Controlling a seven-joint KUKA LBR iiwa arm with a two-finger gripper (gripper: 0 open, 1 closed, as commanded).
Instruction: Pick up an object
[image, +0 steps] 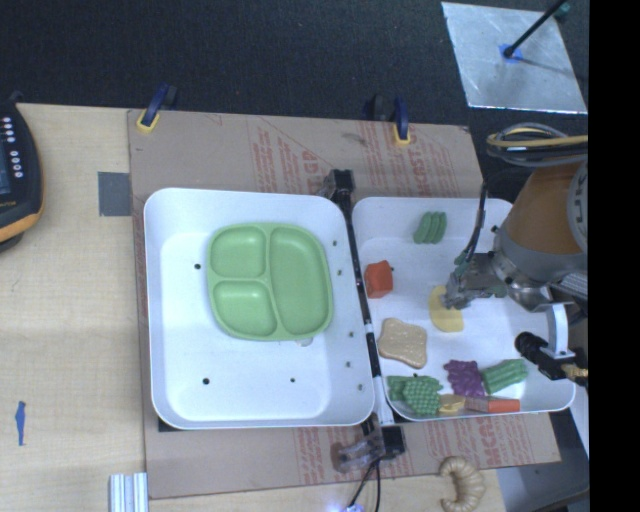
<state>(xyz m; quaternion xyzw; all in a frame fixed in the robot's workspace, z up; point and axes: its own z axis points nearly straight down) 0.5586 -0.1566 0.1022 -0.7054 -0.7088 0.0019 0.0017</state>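
- The gripper is low in the right bin, at the top edge of the yellow piece; I cannot tell how its fingers stand.
- Left of that piece: orange block and toast, with bare floor between.
- Below it, along the bin's near rim: broccoli, grapes, cucumber, carrot.
- Above it, beans near the far rim.
- The left bin holds a green plate, with open floor around it.
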